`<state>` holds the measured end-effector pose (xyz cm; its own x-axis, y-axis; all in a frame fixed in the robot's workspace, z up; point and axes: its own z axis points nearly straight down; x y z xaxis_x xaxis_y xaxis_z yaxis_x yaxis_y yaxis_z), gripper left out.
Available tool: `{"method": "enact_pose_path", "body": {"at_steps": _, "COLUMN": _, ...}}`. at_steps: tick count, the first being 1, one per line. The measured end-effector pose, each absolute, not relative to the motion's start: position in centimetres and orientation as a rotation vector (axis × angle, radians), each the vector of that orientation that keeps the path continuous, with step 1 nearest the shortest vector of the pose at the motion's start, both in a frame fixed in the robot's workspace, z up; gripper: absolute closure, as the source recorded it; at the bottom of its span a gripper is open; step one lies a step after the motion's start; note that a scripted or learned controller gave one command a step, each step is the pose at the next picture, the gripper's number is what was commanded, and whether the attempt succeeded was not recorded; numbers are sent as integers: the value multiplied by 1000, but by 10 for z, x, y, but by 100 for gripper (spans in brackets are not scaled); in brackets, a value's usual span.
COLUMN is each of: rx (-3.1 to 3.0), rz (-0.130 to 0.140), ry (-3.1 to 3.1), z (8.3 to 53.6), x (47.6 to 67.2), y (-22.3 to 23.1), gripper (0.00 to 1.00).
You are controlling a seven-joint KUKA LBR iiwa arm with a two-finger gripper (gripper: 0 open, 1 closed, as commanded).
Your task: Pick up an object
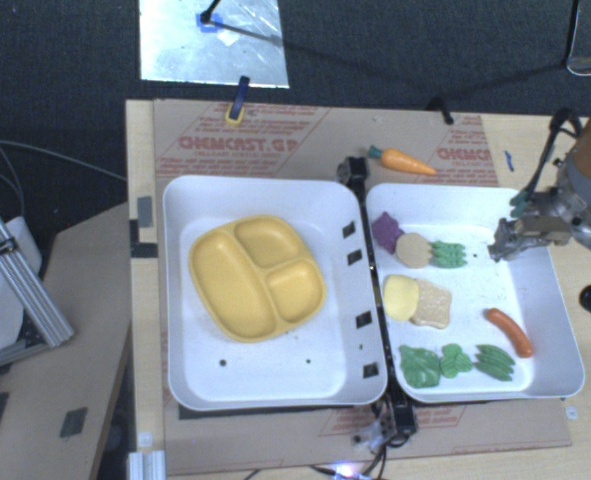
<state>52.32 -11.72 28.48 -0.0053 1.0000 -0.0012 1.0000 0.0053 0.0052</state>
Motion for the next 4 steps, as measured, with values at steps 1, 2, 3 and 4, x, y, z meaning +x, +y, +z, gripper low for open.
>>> {"method": "enact_pose_path", "body": {"at_steps": 1, "rx": 2202, "rz": 12, "ry": 2238, "z": 324, "x": 516, "y": -11, "gripper": 100}}
{"method": "enact_pose_path", "body": {"at_steps": 2, "rx": 2208, "rz": 9, "ry": 2233, "z": 352, "x": 486, "y": 42, "gripper": 100}}
{"method": "enact_pose_path", "body": {"at_steps": 3, "rx": 2206, "rz": 23, "ry": 2223, "z": 479, "x": 488, "y": 65, "gripper": 100}}
{"method": "enact_pose_path", "body": {"at_steps": 4, "rx": 2215, "rz": 1, "ry": 2228, "z": 443, "x": 487, "y": 80, "gripper": 100}}
